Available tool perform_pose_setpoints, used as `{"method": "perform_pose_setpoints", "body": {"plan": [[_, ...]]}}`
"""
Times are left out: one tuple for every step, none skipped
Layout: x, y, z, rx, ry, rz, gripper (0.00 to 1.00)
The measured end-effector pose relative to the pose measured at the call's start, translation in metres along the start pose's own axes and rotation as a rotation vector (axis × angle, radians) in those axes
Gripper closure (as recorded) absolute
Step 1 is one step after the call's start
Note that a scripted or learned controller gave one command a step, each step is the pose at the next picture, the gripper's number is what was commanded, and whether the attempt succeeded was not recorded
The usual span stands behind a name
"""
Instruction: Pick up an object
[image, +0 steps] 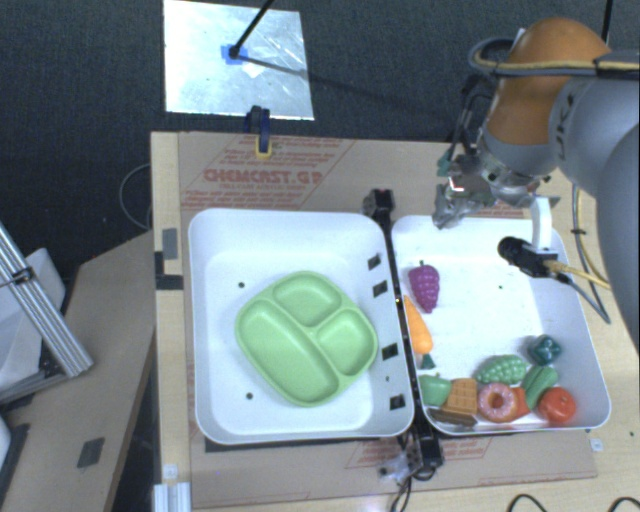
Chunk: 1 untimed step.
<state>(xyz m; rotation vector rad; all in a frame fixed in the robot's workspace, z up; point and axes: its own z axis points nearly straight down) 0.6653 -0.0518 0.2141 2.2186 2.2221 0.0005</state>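
While the gripper (452, 212) hangs over the far edge of the right bin (500, 290), nothing sits between its fingers, and from this slanted angle I cannot tell how wide they stand. It is carried by the grey arm (590, 120) with its orange band (545, 80), which comes in from the right.

Nearest the gripper, though apart from it, lies a bunch of purple grapes (425, 285) close to the divider between the bins. Just below the grapes, a carrot (418, 328) rests against that same wall. The remaining toy food is crowded into the near corner of the right bin: a pink doughnut (497, 401), a waffle-like piece (462, 397), a red tomato (558, 403), some green vegetables (503, 369) and a dark teal piece (545, 349), most of them touching one another. The left bin (290, 325) holds a green divided plate (305, 338).

The likely trouble is in the choice of target. The grapes are lumpy and round, so fingers closing off-centre could squeeze them sideways and out. The carrot hugs the wall, leaving little room for a finger on that side. In the crowded corner, a descent could land on two pieces at once or push them about, and the grasp would close on nothing.
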Motion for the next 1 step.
{"method": "perform_pose_setpoints", "body": {"plan": [[0.0015,0.0034,-0.0209,-0.003,0.001,-0.003,1.00]]}}
